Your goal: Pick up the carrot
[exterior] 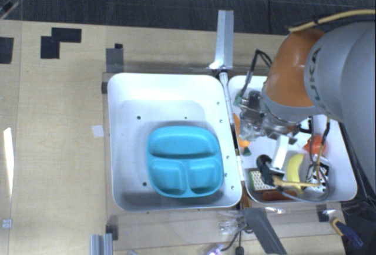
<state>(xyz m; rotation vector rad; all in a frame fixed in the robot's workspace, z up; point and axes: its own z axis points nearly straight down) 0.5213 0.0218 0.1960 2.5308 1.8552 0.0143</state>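
Observation:
A small orange piece with a green end, probably the carrot (243,143), lies by the left wall of the right bin (346,186). A thin orange sliver (236,123) shows just above it along the same wall. My gripper (257,123) hangs low over the left part of the right bin, right beside and slightly above the carrot. The grey wrist with its orange band (289,74) covers most of the gripper.
The left bin (126,130) holds a blue divided plate (184,160). The right bin's front part is crowded with a yellow item (294,167), a black item (264,165), a white piece (281,151) and a red-orange item (317,144).

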